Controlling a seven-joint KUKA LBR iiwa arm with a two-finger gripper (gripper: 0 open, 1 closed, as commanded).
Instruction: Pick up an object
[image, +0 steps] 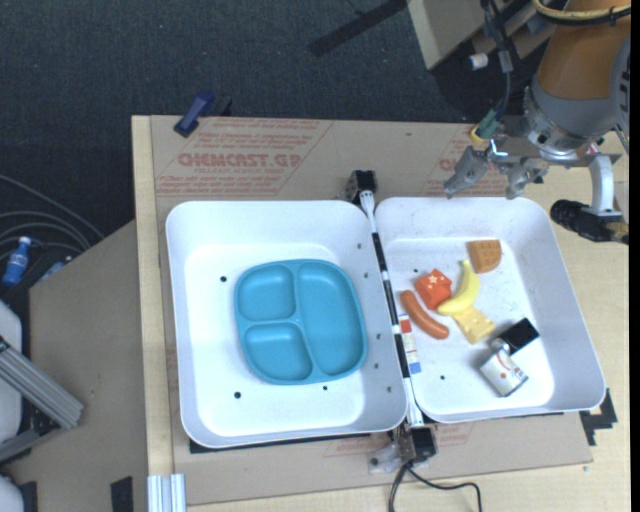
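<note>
The right bin holds a yellow banana, a red-orange pepper-like toy, a sausage, a brown bread piece, a pale yellow block and a black-and-white can. My gripper hangs above the far rim of the right bin, its two fingers spread apart with nothing between them. It is well behind the objects and touches none of them.
The left bin carries a blue divided plate. A black hinge strip runs between the bins. A blue clip lies on the cardboard at the far left. Cables trail at the left edge.
</note>
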